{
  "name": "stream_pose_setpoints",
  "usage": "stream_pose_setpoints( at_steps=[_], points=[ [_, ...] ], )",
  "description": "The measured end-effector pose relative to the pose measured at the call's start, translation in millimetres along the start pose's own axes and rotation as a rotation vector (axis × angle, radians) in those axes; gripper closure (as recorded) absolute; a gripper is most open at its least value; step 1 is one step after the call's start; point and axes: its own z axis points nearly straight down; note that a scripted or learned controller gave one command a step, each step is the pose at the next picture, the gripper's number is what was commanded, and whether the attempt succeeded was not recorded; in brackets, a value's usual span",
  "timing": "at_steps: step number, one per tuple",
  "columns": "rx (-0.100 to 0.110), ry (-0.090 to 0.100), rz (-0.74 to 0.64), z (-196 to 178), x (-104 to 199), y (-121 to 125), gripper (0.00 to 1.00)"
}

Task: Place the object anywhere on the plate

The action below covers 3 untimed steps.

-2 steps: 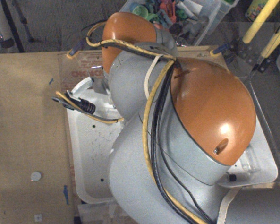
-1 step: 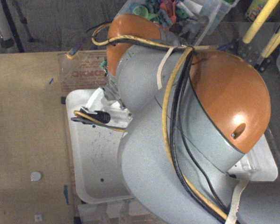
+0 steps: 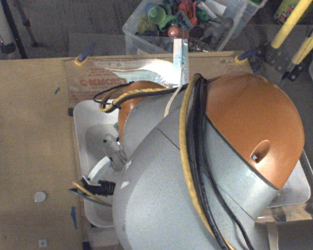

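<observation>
My grey arm with its orange band (image 3: 251, 121) covers most of the view and reaches down into the left white bin (image 3: 85, 126). A small metallic part of my gripper (image 3: 115, 149) pokes out from under the arm's body, low over the bin floor. A curved white edge (image 3: 98, 168) just left of it looks like the rim of a plate; the rest of it lies under the arm. The object to be placed is hidden by the arm.
Yellow and black cables (image 3: 192, 146) run along the arm, and a black connector (image 3: 97, 188) sticks out over the bin's lower left. A clear box of colourful toys (image 3: 192, 14) stands behind the bench. Bare wooden benchtop (image 3: 30, 129) lies to the left.
</observation>
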Motion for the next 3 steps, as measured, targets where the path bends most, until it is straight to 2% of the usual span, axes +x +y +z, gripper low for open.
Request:
stream_pose_setpoints(
  at_steps=[1,2,3],
  points=[
    [-0.001,0.009,0.198,-1,-29,-14,0.0],
    [-0.001,0.011,0.201,-11,-27,-12,1.0],
    [0.004,0.01,0.189,-2,-42,-6,1.0]
  ],
)
